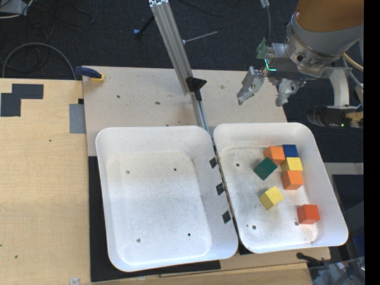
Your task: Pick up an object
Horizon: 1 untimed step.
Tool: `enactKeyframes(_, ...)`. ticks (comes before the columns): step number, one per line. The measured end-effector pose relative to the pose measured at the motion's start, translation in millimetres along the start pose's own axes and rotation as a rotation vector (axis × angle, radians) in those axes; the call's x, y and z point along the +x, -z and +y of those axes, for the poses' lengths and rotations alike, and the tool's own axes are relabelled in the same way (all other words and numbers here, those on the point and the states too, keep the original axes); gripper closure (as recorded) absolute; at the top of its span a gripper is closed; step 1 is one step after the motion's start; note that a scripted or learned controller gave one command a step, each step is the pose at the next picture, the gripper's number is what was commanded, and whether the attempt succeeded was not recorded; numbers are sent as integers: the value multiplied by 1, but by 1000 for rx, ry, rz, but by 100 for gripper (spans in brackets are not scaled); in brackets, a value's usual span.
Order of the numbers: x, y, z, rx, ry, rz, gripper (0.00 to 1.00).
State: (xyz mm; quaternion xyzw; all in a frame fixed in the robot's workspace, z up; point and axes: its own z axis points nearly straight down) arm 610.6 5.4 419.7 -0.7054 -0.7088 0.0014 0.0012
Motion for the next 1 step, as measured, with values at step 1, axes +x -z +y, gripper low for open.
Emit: enactKeyframes(1,25,70,47,-10,-3,0,0)
